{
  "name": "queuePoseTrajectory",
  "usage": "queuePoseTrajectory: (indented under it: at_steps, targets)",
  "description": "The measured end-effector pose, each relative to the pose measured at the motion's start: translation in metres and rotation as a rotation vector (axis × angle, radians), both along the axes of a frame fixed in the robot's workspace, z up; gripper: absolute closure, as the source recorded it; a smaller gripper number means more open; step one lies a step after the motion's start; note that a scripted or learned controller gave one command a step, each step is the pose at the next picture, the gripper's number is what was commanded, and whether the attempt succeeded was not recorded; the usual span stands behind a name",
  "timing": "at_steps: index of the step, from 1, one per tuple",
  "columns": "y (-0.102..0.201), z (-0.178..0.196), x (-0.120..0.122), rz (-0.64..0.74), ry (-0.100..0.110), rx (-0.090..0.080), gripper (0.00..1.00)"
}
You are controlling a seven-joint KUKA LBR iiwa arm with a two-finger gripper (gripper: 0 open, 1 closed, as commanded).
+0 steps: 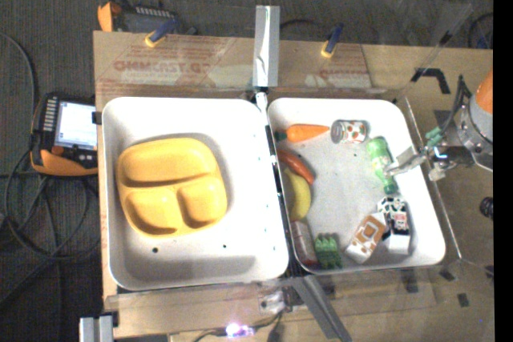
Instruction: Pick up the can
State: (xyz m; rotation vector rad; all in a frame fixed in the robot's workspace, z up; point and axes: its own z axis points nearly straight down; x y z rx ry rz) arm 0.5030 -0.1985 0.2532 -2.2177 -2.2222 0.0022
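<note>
A dark carpet with loose cables surrounds the bench (200,60), whose brown top carries two white bins side by side. The left bin (128,252) holds a yellow tray (172,184), set toward its left and centre, with bare floor along the right wall and the near edge.

The right bin (425,244) is crowded along its walls. The can (349,130) lies on its side near the far wall, just right of a carrot (309,133). A green bottle (379,157) lies just beside the can, toward the right wall. Along the left wall sit a red item (295,164), a yellow fruit (299,198) and green blocks (327,250). An orange box (367,237) and a black-and-white carton (395,218) occupy the near right corner. The bin's centre floor is bare.

The gripper (413,160) reaches over the right wall, near the bottle and apart from the can. Whether its fingers are open or closed cannot be determined. Nothing is visibly held.
</note>
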Motion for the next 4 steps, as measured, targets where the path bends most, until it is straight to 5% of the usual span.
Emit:
queuePoseTrajectory:
  at_steps: [1,2,3,4]
  targets:
    - [0.005,-0.041,0.069,-0.004,0.002,-0.002,0.00]
    - [0.023,-0.096,0.140,-0.177,0.001,-0.002,0.00]
    - [0.051,-0.002,0.107,-0.003,0.000,-0.004,0.00]
    - [0.052,0.006,0.107,-0.002,0.001,-0.006,1.00]
